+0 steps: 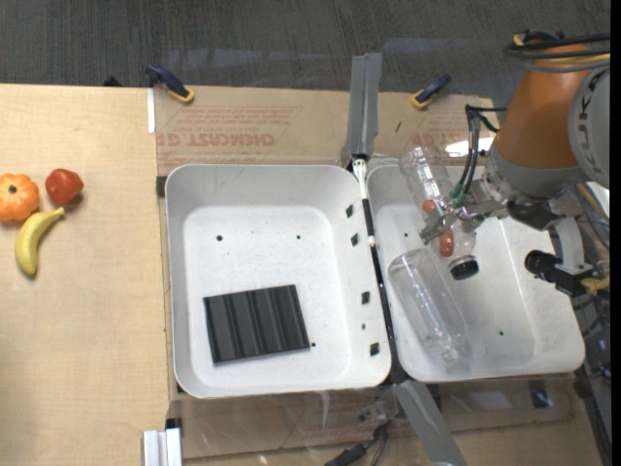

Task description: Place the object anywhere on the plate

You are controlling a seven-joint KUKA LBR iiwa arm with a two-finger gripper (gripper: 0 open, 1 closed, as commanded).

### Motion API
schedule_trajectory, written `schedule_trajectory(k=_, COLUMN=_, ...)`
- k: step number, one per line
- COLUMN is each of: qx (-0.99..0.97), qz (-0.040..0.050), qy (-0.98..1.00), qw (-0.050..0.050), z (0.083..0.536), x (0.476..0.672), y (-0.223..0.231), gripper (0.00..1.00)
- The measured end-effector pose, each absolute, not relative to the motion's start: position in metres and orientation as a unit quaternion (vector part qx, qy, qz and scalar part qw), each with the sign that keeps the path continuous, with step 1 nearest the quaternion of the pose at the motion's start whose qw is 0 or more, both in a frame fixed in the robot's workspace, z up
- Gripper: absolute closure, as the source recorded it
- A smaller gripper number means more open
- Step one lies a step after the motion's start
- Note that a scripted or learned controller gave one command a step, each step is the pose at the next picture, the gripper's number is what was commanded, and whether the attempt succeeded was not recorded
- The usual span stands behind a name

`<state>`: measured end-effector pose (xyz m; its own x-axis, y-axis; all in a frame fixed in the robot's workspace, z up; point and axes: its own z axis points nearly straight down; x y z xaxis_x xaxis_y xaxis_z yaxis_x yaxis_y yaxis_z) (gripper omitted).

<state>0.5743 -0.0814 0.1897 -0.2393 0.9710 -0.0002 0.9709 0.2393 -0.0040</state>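
Observation:
A dark grey ribbed plate (257,323) lies flat in the front part of the left bin (194,260). In the right bin (543,338), my gripper (444,224) is shut on a clear plastic bottle (427,178) with a black cap. It holds the bottle around the middle. The bottle is tilted, its far end reaching over the bin's back rim. A second clear bottle (427,304) lies on its side on the bin floor, just in front of and below the gripper.
An orange (16,198), a tomato (64,186) and a banana (34,239) lie on the bench far left of the bins. A raised divider (374,260) separates the two bins. Two clamps (170,83) hold the cardboard at the back.

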Motion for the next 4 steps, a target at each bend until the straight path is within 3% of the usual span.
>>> schedule_trajectory(k=1, qx=-0.700, qz=0.0017, qy=-0.714, qw=0.000, z=0.222, x=0.578, y=-0.078, gripper=1.00)
schedule_trajectory(k=2, qx=-0.714, qz=0.0021, qy=-0.700, qw=0.000, z=0.320, x=0.576, y=-0.040, gripper=1.00)
schedule_trajectory(k=3, qx=-0.681, qz=0.0023, qy=-0.732, qw=0.000, z=0.352, x=0.594, y=-0.001, gripper=1.00)
schedule_trajectory(k=4, qx=-0.602, qz=0.0020, qy=-0.798, qw=0.000, z=0.360, x=0.635, y=-0.007, gripper=1.00)
